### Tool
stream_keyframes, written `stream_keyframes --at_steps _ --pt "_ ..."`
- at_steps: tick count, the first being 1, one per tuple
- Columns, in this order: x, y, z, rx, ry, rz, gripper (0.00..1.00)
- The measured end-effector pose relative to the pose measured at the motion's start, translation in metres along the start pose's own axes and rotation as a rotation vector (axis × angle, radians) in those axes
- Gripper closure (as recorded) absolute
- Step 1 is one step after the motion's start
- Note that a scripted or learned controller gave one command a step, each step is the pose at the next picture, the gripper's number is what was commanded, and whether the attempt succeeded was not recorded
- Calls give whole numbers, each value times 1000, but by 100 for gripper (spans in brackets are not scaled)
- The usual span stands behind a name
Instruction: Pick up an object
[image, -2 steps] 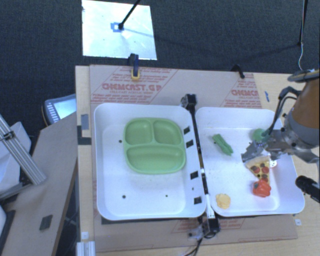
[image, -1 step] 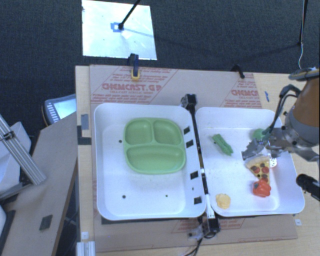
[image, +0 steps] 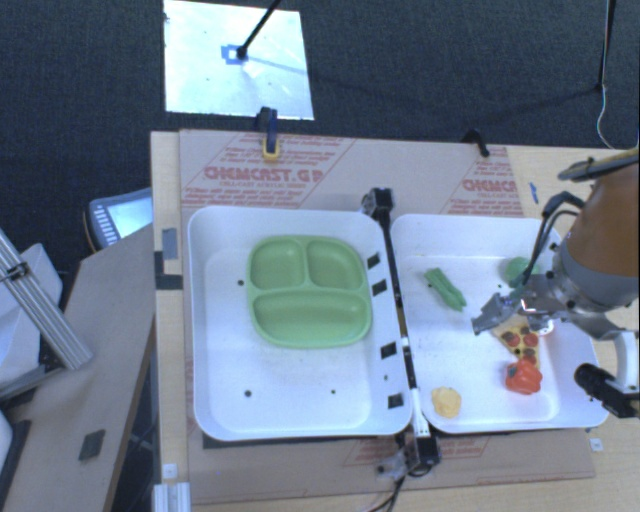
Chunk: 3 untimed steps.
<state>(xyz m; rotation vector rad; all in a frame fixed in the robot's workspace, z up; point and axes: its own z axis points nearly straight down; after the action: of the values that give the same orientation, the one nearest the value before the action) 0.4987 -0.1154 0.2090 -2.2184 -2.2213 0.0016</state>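
Two white bins sit side by side — the left bin (image: 215, 330) bears a green divided plate (image: 307, 291). In the right bin (image: 470, 375), the gripper (image: 497, 315) hovers just beside a pizza slice (image: 520, 340), near a red toy (image: 523, 377) — a green pickle (image: 444, 287) lies up-left, a yellow piece (image: 446, 402) below. Whether the gripper is open or closed cannot be told.

Green divided plate (image: 308, 292) in left bin (image: 215, 400)

small toys (image: 522, 375) scattered in the right bin (image: 470, 405).
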Motion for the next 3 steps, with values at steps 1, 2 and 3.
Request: stream_keyframes --at_steps 1,2,3 --pt "-2 6 61 2 0 0 0" --pt "-3 -5 111 2 1 1 0" --pt "-3 -3 97 -5 -1 -1 100"
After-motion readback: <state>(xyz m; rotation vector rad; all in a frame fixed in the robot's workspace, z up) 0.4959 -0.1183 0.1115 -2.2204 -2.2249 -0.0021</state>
